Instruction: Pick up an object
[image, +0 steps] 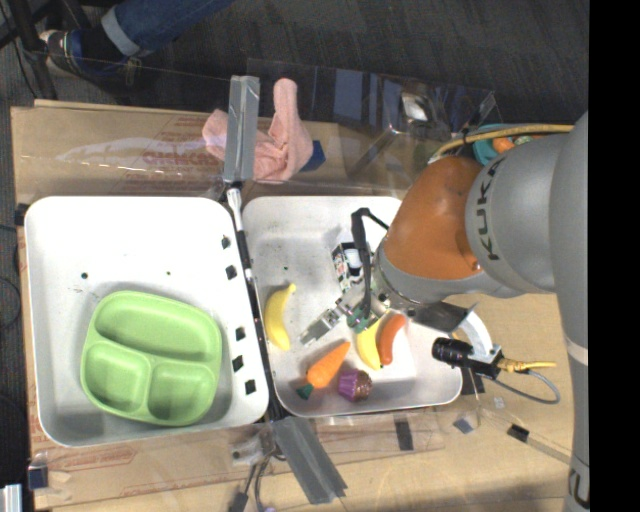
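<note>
I saw gripper low in right bin, arm bulk hiding wrist. Could not tell its state. Yellow banana lay left of it, apart. Carrot and purple piece sat near front wall. Yellow-orange fruit just beside gripper, partly covered. Green tray lay in left bin.

divided plate in left bin; banana, carrot in right bin
</note>
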